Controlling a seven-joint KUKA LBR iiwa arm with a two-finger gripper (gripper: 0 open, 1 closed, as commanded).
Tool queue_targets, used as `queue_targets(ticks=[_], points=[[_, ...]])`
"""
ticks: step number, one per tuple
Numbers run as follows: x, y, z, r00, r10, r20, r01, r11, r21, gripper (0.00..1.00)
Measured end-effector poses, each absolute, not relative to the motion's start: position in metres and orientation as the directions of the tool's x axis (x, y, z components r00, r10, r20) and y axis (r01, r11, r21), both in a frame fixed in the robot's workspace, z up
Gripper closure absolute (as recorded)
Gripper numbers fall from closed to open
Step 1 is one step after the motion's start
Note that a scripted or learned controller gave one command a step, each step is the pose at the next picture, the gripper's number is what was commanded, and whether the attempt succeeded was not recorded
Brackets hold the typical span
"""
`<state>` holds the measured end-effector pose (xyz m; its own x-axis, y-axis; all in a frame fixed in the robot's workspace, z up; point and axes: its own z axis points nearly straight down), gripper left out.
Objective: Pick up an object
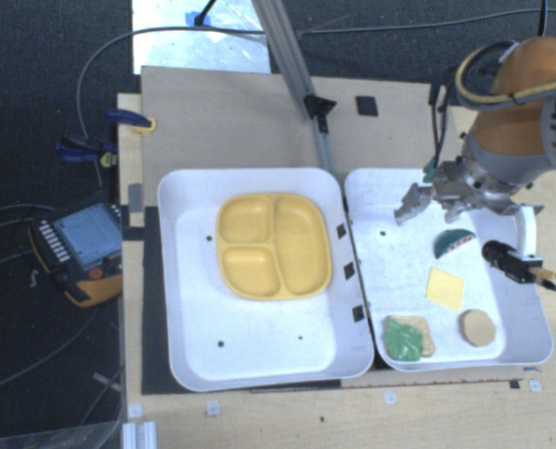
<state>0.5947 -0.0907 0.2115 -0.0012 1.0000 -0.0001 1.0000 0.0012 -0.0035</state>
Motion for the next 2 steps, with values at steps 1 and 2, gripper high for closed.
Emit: queue_targets(ticks=[1,2], points=[[0.602,-0.090,0.152,-0.001,1.000,0.000,1.000,0.001,-0.002,0.00],[0.609,-0.095,0.104,0.000,1.000,0.000,1.000,0.000,-0.003,0.00]])
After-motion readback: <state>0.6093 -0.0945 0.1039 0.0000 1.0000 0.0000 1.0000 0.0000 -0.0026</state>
